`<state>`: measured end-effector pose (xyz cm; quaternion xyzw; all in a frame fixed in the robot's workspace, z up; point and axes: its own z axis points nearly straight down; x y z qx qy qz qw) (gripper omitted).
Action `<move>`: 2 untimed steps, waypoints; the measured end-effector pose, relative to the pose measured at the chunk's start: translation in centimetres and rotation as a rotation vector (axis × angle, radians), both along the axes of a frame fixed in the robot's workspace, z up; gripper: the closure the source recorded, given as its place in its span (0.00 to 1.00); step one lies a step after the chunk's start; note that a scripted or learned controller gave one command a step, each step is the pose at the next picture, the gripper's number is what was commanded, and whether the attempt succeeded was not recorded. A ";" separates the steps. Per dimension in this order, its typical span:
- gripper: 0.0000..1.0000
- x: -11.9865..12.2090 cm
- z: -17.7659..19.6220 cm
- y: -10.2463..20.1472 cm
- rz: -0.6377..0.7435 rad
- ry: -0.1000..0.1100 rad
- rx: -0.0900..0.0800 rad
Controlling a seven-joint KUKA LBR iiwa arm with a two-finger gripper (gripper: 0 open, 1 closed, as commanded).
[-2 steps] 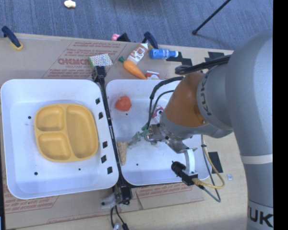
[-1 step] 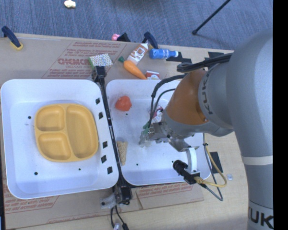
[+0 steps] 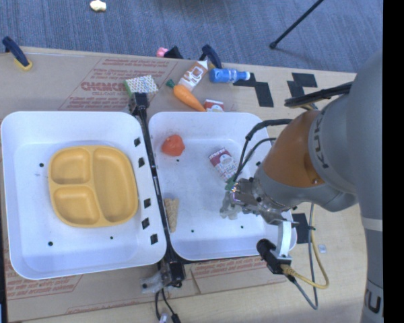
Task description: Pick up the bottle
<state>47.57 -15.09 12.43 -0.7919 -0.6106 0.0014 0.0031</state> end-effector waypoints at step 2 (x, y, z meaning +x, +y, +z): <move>1.00 0.0 3.1 -0.4 0.311 -0.002 0.001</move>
